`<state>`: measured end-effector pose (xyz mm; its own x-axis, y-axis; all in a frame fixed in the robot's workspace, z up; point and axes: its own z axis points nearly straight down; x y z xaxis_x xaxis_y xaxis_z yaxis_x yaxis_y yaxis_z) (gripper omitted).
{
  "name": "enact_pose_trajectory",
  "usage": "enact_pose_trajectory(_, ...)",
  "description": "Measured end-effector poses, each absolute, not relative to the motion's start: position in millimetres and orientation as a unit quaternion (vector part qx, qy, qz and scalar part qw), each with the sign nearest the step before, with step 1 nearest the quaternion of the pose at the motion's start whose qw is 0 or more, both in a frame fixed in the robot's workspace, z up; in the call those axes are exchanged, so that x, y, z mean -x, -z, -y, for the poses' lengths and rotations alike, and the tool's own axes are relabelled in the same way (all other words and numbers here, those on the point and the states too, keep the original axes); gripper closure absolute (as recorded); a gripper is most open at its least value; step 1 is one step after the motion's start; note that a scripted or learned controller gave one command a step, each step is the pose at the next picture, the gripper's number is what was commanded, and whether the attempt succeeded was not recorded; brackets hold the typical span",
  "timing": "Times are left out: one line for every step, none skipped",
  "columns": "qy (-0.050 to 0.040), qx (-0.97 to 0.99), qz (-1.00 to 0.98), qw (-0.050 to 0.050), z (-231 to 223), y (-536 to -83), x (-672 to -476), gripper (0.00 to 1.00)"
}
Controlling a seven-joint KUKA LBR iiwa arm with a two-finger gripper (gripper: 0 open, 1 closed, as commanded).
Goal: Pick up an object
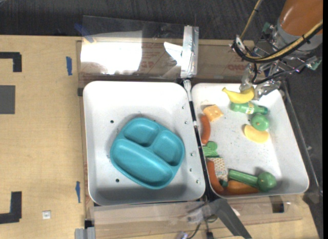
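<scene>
In the camera view the pincer (254,86) hangs over the far edge of the right bin (292,140), its two pale fingers spread a little apart, right at the tip of a yellow banana (238,95). The banana sits at or just under the fingertips; whether it is truly clasped between them I cannot tell. Black and yellow cables loop around the wrist below the orange band of the arm (302,2).

The banana is smooth, curved, plastic-looking. Just beside it lies a green rod-shaped toy (248,108), then a round green fruit (260,122) touching a yellow wedge (255,134). Along the bin's left wall lie a pale orange chunk (213,112), a long reddish-orange sausage shape (205,127) and a small green ridged piece (210,148). At the near edge a green club-shaped toy (252,178) rests on an orange carrot-like one (237,186).

The left bin (97,104), white and shallow, holds a glossy teal divided plate (147,152) with three compartments. Both bins sit on a tan wooden worktop (41,130).
</scene>
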<state>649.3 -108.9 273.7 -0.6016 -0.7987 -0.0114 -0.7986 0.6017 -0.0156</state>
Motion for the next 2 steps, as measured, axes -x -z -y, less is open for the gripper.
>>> enact_pose_trajectory(-0.0024, 0.519, -0.855, 0.001, 59, -186, -625.9, 1.00)
enact_pose_trajectory(0.0011, 0.488, -0.873, 0.003, 56, -228, -534.0, 1.00)
